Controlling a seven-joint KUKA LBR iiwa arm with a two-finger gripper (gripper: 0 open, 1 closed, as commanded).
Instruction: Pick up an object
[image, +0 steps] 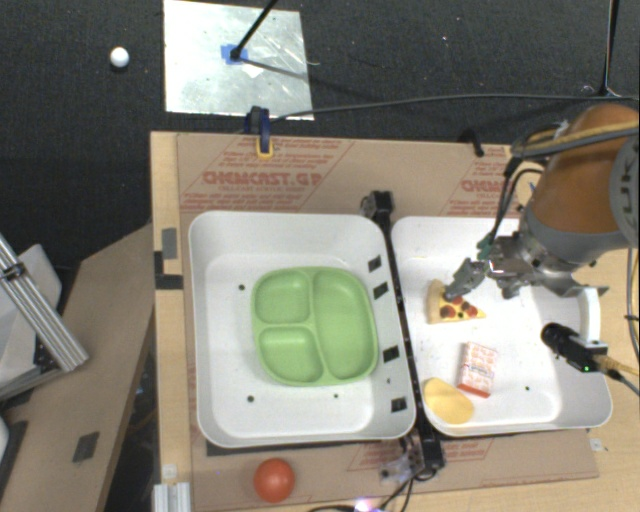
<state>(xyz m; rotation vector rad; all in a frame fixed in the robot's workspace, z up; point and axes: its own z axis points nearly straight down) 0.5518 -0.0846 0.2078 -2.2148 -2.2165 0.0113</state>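
Two shallow white bins sit side by side on the table: the left bin (215, 330) holds one green divided tray (314, 325) with three compartments, lying near its middle, and the right bin (560, 405) holds three things. One toy pizza slice (452, 307) lies toward that bin's left edge, one small red-and-white box (479, 368) lies near the bin's middle toward its front edge, and one yellow rounded piece (448, 400) sits in the front left corner. The box's print is too small to read. The brown board (300, 170) under the bins carries red lettering that reads "CHEMCAST GP". One orange ball (273, 479) rests on the table by the left bin's front edge. The gripper (462, 285) hangs right over the pizza slice's top, its tips at or touching the slice; how wide it stands cannot be told.
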